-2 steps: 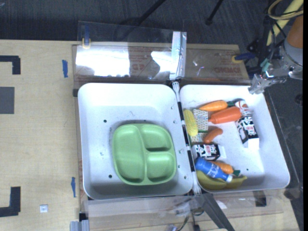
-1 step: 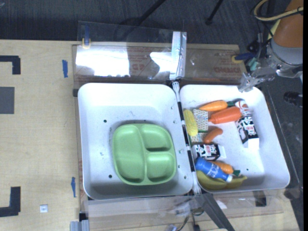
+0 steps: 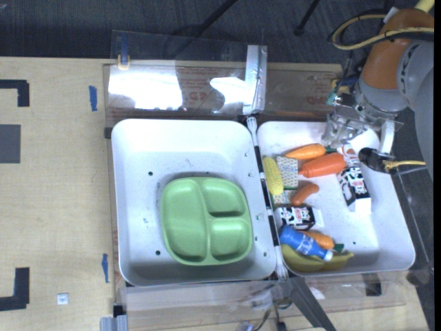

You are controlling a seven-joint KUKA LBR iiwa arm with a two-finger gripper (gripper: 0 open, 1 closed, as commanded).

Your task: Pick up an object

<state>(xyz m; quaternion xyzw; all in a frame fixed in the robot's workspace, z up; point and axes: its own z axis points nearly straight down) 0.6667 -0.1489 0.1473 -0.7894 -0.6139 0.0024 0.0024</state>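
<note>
My gripper [image 3: 340, 134] hangs over the far part of the right bin [image 3: 394, 234], just above and right of an orange carrot [image 3: 306, 151]. A thicker orange-red carrot [image 3: 322, 165] lies beside it. A black-and-white carton [image 3: 354, 184] rests just right of the carrots, below the gripper. Nearer the divider are a yellow corn cob [image 3: 273, 175], a small orange piece [image 3: 304, 193] and a second black-and-white carton [image 3: 297, 216]. At the front lie a blue bottle [image 3: 302, 243] and a banana [image 3: 315, 261]. I see nothing held in the gripper.
The left bin [image 3: 131, 143] holds a green divided plate [image 3: 205, 219]. A clear panel with a metal post [image 3: 255, 78] stands behind the bins. The arm's cables [image 3: 386, 158] trail over the right bin's far right corner.
</note>
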